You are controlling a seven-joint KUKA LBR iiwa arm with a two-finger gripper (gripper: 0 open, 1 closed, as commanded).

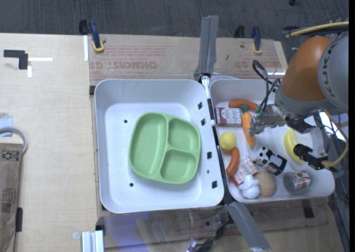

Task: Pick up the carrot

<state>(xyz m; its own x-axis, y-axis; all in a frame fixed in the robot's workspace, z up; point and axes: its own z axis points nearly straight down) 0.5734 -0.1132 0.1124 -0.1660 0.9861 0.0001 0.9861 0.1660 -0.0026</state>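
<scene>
Right bin [327,189]: holds the carrot among other food items.
Gripper [256,125]: directly over the carrot's upper end; finger state cannot be determined.
Carrot [249,134]: just right of the lemon [228,140]; long axis runs near-vertical in view.

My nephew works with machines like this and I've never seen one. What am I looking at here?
One camera looks down at a slant on a bench. The grey arm with an orange band is a robot arm reaching in from the right; its gripper hangs over the right bin. That bin holds toy food: a carrot by the gripper, a lemon, a sausage, a banana, a can. The left bin holds a green divided plate. Whether anything is gripped isn't clear.
</scene>
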